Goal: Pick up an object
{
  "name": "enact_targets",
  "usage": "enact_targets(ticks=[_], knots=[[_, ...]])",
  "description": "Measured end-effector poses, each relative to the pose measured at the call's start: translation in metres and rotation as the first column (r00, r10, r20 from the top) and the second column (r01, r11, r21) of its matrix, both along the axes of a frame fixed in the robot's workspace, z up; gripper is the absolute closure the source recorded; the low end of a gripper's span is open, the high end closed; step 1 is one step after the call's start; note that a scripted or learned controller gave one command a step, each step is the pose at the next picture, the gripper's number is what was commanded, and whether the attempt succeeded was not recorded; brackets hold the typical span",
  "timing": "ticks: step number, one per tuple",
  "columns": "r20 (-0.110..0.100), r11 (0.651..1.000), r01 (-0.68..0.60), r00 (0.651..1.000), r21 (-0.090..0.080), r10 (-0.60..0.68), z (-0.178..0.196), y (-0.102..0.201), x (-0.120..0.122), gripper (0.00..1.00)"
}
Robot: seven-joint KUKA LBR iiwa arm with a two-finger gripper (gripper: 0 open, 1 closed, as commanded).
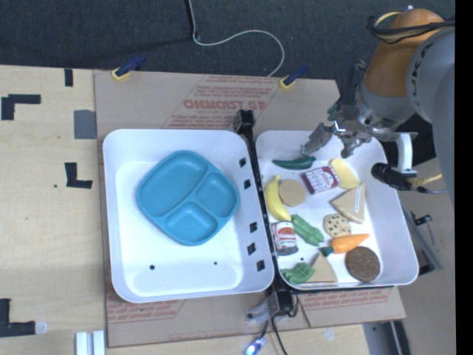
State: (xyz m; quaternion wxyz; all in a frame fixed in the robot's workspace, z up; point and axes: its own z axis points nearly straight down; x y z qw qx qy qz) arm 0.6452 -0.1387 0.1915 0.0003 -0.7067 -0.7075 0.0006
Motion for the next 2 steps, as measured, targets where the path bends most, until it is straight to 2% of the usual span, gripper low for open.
enact_targets(ticks=[1, 2], knots=[[-0.004, 1.000, -0.004, 1.000, 0.003, 0.004, -0.008, 0.070, -0.053, 0.00], [-0.004, 1.000, -0.004, 1.000, 0.002, 0.004, -0.008, 0.128, -0.092, 0.00]])
